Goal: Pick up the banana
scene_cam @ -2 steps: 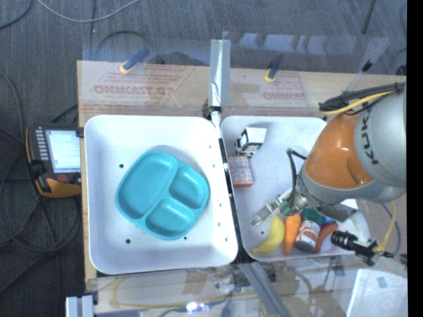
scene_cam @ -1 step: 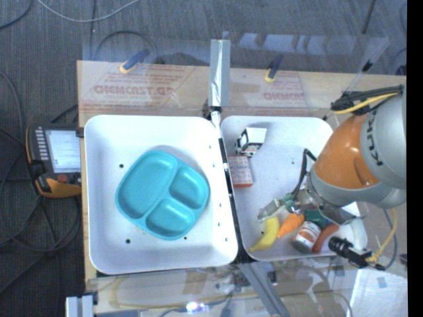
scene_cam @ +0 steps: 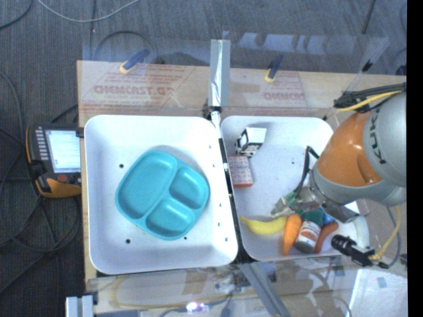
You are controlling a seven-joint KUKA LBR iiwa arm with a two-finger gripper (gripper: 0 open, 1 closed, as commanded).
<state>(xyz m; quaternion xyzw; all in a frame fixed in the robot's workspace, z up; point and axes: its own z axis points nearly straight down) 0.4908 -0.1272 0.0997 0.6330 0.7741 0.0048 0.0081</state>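
As it reaches in from the right, the arm (scene_cam: 360, 157) bends low over the right bin (scene_cam: 284, 144) | gripper (scene_cam: 299, 203) grip: cannot tell | banana (scene_cam: 263, 226) lies just left, near edge.

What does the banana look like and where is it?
The banana is yellow, smooth and gently curved, lying flat near the front of the right bin. Its thin tip points left, toward the wall between the bins. Its right end meets an orange carrot, which overlaps it. The claw is just above and to its right, with nothing yellow between its parts.
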